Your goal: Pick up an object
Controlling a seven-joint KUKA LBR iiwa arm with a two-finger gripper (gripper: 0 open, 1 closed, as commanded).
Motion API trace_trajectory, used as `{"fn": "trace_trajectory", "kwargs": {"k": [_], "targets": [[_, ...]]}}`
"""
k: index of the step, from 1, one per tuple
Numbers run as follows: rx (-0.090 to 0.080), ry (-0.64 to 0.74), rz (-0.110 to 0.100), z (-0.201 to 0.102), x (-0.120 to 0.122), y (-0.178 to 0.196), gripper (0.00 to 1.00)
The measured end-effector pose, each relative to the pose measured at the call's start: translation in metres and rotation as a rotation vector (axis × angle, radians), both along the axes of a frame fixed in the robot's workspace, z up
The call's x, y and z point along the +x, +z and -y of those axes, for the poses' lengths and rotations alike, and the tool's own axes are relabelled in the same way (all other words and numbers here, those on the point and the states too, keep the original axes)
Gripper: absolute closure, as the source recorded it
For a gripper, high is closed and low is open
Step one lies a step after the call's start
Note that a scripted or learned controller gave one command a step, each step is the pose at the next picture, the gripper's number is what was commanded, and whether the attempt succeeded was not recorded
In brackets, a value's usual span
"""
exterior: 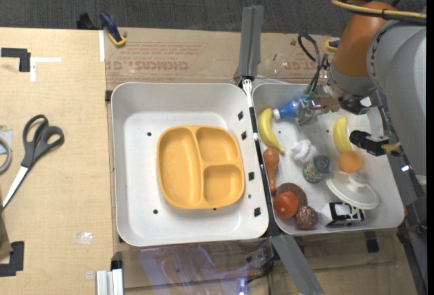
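The right bin holds several small objects. Along its left side lie a yellow banana and an orange-brown carrot. A blue-and-white bottle lies near the back, and my gripper hangs just to its right, low over the bin's back part. Below it are a white crumpled piece, a grey-green round jar, a second banana and an orange. A white dish, a red tomato and a black-and-white box lie toward the front.
The left bin holds a yellow divided plate. Scissors lie on the wooden bench at the far left. A blue clamp and cardboard sit behind the bins. The arm's grey body covers the right bin's back right corner.
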State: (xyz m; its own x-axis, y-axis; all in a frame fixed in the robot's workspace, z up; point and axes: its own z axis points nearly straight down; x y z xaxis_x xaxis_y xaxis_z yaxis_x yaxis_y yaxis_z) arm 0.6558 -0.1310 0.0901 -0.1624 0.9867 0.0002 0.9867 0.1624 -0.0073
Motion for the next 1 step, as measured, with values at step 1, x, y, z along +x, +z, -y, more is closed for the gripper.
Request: {"fn": "trace_trajectory", "kwargs": {"k": [1], "targets": [[0.0,0.0,0.003,-0.0001,0.0009,0.0007,0.0]]}}
